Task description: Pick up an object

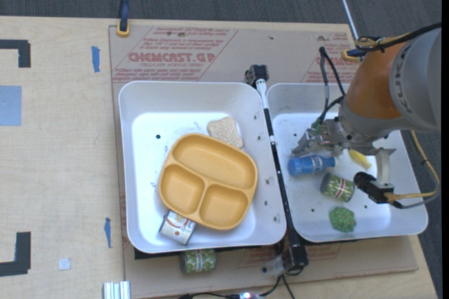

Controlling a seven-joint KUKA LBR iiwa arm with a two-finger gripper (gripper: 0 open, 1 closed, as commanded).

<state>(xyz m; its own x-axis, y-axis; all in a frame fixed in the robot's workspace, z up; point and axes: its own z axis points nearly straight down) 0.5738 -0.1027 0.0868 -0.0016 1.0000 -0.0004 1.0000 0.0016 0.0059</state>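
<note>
**Over the right bin, my grip hidden from view**

I'm hanging low in the right bin [414,220], wrist and orange band [372,83] blocking much of what sits under me. My gripper [317,140] is down by the blue bottle [311,165], just above its upper end, but whether my fingers are spread or closed I cannot tell; the metal there is a dark tangle half under my own wrist.

The blue bottle lies on its side. Just right of it and a touch lower rests a small can [337,187] with a green and red label, also tipped over. Below that can sits a green lumpy thing [342,219]. Right of the bottle a sliver of yellow [359,158] peeks out from under me, mostly covered, so I can't name it.

Left of the bottle, across the divider, the left bin [133,150] holds a yellow sectioned tray [208,181], a pale biscuit-like piece [225,130] touching its upper edge, and a small carton [177,227] partly tucked under its lower corner.
</note>
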